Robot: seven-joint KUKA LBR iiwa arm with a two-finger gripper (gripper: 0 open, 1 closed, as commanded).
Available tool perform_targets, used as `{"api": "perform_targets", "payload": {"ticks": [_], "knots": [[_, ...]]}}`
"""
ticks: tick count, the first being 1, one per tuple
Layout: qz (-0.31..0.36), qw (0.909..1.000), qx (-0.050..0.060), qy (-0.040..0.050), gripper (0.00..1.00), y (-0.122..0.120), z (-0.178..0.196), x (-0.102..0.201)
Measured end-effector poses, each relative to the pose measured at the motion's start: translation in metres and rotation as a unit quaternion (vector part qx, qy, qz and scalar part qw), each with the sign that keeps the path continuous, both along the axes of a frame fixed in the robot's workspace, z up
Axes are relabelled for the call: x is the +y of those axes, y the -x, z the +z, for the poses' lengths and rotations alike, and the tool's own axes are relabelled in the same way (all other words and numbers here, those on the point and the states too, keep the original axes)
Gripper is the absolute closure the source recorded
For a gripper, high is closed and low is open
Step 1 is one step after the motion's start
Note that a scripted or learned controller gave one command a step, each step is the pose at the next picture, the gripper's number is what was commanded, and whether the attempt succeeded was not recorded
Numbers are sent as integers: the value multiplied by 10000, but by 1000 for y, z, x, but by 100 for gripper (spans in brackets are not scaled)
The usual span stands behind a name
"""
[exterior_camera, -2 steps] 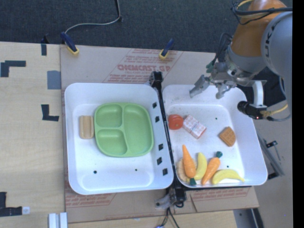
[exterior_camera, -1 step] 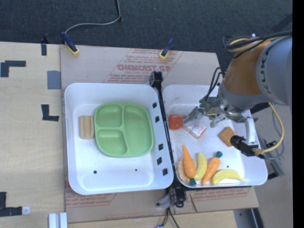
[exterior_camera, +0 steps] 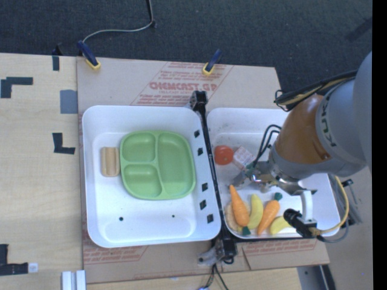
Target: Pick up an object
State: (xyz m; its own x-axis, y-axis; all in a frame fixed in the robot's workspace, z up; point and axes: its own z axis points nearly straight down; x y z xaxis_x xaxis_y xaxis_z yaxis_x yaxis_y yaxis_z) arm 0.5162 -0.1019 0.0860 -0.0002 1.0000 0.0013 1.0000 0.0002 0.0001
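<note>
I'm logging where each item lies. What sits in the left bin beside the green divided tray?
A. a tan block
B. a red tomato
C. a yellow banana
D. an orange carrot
A: a tan block lies against the left edge of the green divided tray in the left bin.

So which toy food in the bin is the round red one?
The tomato, alone near the divider in the right bin. It is round and red; the carrots and bananas below it are long, orange or yellow.

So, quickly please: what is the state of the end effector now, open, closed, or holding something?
End effector: cannot be told; it hangs low over the right bin, near the tomato and carrots.
</note>
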Motion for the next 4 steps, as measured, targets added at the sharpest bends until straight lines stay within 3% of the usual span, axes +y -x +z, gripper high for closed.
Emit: {"api": "perform_targets", "payload": {"ticks": [1, 2, 3, 4], "knots": [[2, 10000, -12, 10, 0, -36, 0, 8], [3, 10000, 41, 41, 0, -130, 0, -14], [-18, 9999, 116, 98, 0, -137, 0, -16], [-19, 9999, 115, 102, 0, -137, 0, -16]]}}
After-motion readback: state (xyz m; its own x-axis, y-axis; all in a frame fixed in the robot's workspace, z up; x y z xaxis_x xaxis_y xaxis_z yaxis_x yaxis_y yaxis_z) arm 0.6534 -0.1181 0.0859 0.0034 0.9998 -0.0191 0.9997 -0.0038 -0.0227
